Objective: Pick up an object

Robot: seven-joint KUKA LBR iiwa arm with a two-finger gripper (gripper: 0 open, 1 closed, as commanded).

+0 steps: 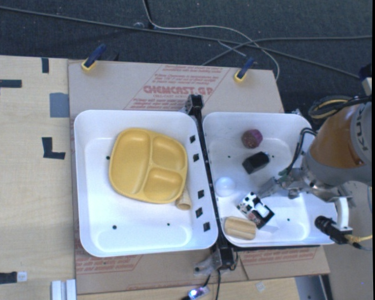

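The right bin (pixel 281 122) holds several small objects. A purple ball (pixel 251 138) lies near its back. A black block (pixel 255 162) sits just in front of the ball. A pale round piece (pixel 224 185) rests by the left wall. A black-and-white toy (pixel 255 208) and a tan cylinder (pixel 240 228) lie at the front. My gripper (pixel 276 185) reaches in from the right, low over the bin floor. It sits between the black block and the black-and-white toy, a little right of both. Nothing is visibly held.
The left bin (pixel 87 167) holds a yellow divided plate (pixel 148 165) with a small tan piece (pixel 184 201) at its lower right corner. A black divider with clips runs between the bins. Cables cross the dark floor behind, and the arm's body (pixel 337 149) overhangs the right bin's right side.
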